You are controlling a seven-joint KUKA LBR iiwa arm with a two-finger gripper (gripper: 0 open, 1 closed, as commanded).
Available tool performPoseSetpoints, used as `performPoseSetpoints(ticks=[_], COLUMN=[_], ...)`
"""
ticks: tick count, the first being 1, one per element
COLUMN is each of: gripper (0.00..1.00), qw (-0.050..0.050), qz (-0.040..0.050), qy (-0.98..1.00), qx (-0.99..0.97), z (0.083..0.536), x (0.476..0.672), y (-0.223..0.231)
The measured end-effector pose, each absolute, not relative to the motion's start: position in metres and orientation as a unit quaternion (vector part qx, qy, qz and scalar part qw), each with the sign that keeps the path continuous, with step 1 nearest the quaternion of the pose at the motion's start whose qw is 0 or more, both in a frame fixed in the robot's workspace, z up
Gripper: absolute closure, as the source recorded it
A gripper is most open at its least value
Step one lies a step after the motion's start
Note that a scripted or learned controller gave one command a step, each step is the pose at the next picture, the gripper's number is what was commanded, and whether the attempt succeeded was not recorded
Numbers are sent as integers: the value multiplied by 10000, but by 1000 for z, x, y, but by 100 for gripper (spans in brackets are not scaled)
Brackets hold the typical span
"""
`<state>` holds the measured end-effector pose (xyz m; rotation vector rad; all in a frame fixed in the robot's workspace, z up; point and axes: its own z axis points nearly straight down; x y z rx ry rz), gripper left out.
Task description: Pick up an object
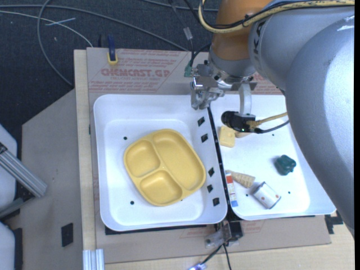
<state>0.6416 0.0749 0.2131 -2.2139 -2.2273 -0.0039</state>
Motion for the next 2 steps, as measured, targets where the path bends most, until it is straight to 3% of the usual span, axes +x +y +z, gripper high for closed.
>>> performPoseSetpoints(ticks=[1,2], gripper=[100,0], qw=[-6,-1], qz=[-18,-1], qy=[-7081,-7075], qx=[-7062,-7067], z=[236,235], x=[653,652], y=[92,91])
